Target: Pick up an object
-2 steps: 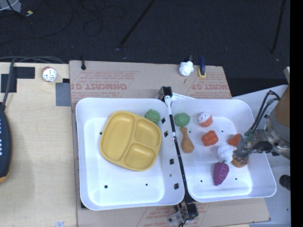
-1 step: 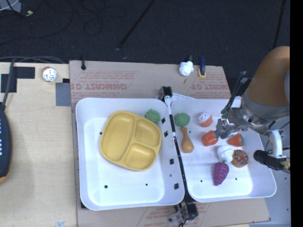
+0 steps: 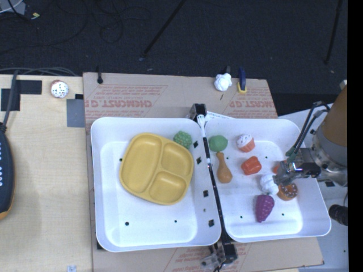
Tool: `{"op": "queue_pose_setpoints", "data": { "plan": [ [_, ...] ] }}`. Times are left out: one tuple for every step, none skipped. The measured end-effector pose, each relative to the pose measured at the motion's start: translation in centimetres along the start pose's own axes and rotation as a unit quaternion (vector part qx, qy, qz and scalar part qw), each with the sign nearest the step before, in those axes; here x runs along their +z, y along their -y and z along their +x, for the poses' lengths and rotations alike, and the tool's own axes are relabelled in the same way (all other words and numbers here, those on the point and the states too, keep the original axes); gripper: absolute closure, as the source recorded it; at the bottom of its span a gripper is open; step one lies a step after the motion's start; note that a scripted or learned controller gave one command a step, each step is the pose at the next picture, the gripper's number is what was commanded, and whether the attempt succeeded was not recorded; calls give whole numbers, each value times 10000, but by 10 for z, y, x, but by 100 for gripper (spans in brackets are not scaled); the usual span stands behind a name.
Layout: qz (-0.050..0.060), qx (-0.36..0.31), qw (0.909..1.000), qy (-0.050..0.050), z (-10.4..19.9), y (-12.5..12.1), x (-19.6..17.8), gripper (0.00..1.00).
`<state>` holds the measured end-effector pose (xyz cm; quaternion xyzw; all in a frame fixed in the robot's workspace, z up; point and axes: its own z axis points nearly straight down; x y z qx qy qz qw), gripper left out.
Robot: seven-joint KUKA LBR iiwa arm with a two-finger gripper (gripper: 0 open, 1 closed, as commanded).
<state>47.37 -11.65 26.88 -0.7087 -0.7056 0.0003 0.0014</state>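
Grey arm (image 3: pixel 334 135) reaches in from the right, bent low over the right bin (image 3: pixel 306 222), its claw (image 3: pixel 283 175) down at the bin's right side just beside a white piece (image 3: pixel 267 182) and a brown ring-shaped toy (image 3: pixel 288 192). Whether the claw is wide or narrow I cannot tell; nothing shows between its fingers. Cardboard (image 3: pixel 130 98) lies under both bins on the pale wood counter (image 3: pixel 39 169). The left bin (image 3: pixel 113 231) holds a yellow tray (image 3: pixel 157 168) with a green lump (image 3: pixel 182 139) at its far edge. In the right bin lie purple grapes (image 3: pixel 264 207), a drumstick (image 3: pixel 223 168), a green ball (image 3: pixel 218 143), an orange block (image 3: pixel 251 165) and a red-and-white toy (image 3: pixel 245 142). Behind the counter the floor is dark, with cables.
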Motion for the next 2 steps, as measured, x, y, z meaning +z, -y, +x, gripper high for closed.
{"op": "queue_pose_setpoints", "data": {
  "plan": [
    [21,-35,10000,-5,41,-1,46,100],
    [-5,-69,10000,-9,138,-2,30,100]
  ]
}}
